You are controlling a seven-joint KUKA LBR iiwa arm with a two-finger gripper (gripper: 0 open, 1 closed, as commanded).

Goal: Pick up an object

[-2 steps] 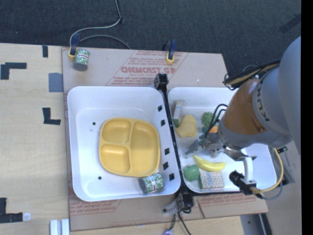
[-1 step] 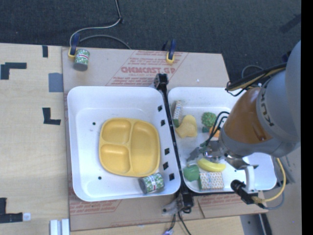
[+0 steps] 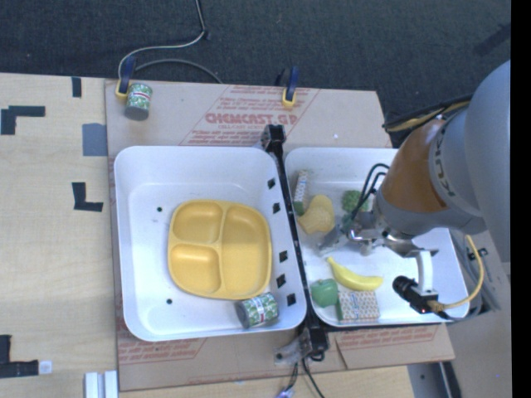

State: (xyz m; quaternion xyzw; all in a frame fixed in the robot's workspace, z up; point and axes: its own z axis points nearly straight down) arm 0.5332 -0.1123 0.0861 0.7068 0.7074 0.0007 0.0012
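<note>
- Clearly, the grey arm (image 3: 465, 164) with its orange band comes in from the right side of the frame and bends down over the right bin (image 3: 431, 326).
- Its gripper (image 3: 358, 237) is low in the middle of this bin, just above the banana (image 3: 355, 276); I cannot tell how the jaws stand, and I see nothing between them.
- Around the gripper lie a pale yellow object (image 3: 318, 216) to its left and a dark green object (image 3: 352, 200) above it.
- At the lower edge of the right bin there are a green round object (image 3: 324, 292) and a small patterned box (image 3: 358, 306), touching or almost touching the banana.
- In the left bin (image 3: 137, 222) a yellow divided plate (image 3: 220, 249) lies in the middle, and a small can (image 3: 256, 310) lies on its side at the lower right corner.
- Another small can (image 3: 138, 100) stands on the cardboard in the upper left of the frame, outside the bins.
</note>
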